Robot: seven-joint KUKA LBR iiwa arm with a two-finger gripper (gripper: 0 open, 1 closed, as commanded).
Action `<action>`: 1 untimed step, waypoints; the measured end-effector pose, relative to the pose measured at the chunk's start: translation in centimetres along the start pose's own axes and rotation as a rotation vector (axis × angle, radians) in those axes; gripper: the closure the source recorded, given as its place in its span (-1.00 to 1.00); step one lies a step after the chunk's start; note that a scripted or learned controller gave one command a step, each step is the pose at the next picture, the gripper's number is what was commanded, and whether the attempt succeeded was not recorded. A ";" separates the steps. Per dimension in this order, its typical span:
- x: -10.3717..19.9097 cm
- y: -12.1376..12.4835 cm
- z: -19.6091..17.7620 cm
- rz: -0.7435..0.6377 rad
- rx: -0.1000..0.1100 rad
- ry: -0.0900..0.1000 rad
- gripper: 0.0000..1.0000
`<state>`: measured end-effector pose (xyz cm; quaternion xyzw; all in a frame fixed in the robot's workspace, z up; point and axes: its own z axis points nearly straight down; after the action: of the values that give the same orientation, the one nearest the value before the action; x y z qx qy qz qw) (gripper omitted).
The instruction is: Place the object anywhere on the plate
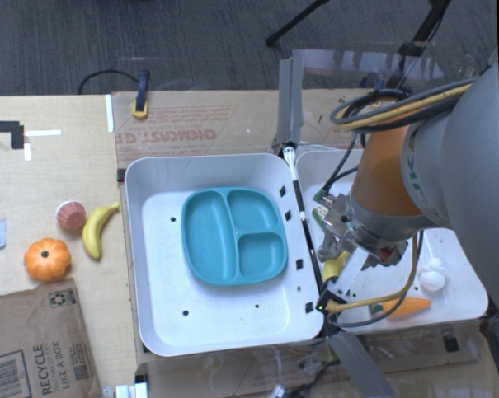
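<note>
yellow is the colour of the object [332, 265] we take to be the task's thing: a small, smooth, rounded piece, only partly visible, lying low at the left side of the right bin [460, 304], close to the wall it shares with the left bin [159, 309]. the gripper [343, 256] hangs right over it, under the grey arm [470, 151] with its orange band, and the wrist hides so much that we cannot tell whether the tool is apart, together or clamped on the yellow piece. the teal plate [234, 235] lies flat in the middle of the left bin, split into one long compartment on the left and two smaller ones on the right, and we see nothing on it. in the right bin we also make out an orange carrot [409, 307] near the front wall, a white rounded item [433, 277] just above it, and a thin green piece [375, 311] touching or just beside the carrot's left end. out on the wooden bench [34, 179], well to the left of both bins, lie a small pumpkin [47, 259], a banana [98, 229] and a pinkish round item [71, 216], with a sheet of cardboard [42, 356] bearing a recycle mark below them
</note>
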<state>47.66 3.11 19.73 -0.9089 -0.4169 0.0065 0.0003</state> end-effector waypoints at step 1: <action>6.3 3.1 -1.1 -0.002 -0.003 0.005 1.00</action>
<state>54.16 5.84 20.72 -0.9086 -0.4176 0.0034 -0.0001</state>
